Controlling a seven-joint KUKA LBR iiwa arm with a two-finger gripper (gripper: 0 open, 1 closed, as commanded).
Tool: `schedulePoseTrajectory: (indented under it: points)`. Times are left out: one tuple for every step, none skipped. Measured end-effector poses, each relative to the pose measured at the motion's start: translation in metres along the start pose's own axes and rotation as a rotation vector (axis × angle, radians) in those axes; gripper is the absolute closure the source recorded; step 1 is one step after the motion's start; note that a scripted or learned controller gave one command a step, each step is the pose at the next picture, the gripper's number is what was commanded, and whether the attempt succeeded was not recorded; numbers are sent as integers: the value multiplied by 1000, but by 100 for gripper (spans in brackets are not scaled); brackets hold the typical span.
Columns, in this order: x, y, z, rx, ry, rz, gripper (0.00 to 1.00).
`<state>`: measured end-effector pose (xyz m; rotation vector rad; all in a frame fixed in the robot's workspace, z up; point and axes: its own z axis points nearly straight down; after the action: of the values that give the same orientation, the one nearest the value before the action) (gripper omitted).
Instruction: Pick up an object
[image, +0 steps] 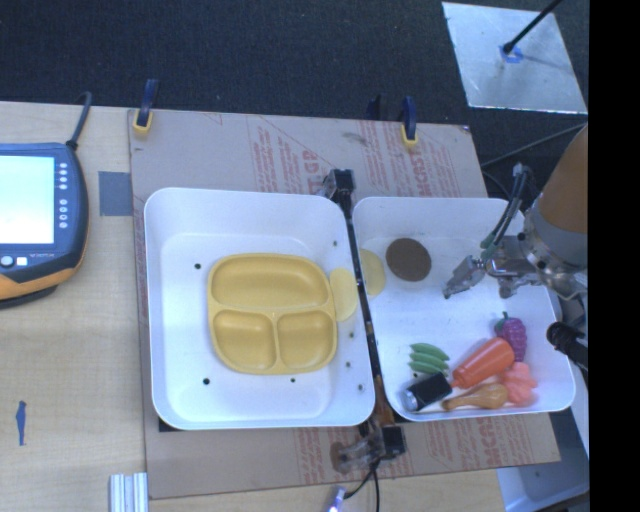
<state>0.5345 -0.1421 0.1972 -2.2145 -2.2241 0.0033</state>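
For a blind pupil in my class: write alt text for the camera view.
A gripper hangs over the right bin, which holds a brown disc and toy food heaped at its near edge; the left bin holds a yellow divided plate.

Arm (565, 195) cut off at right edge

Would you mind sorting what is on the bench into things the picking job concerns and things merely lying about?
Job:
gripper
brown disc
orange carrot
green pea pods
purple grapes
right bin

Lying about:
yellow divided tray in the left bin
teach pendant
blue clamps
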Motion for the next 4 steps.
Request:
schedulePoseTrajectory:
  points:
    - [49,56,106,1,-1,-2,0]
    - [32,95,105,-2,0,0,0]
    - [48,123,105,-2,0,1,0]
    - [47,123,105,-2,0,1,0]
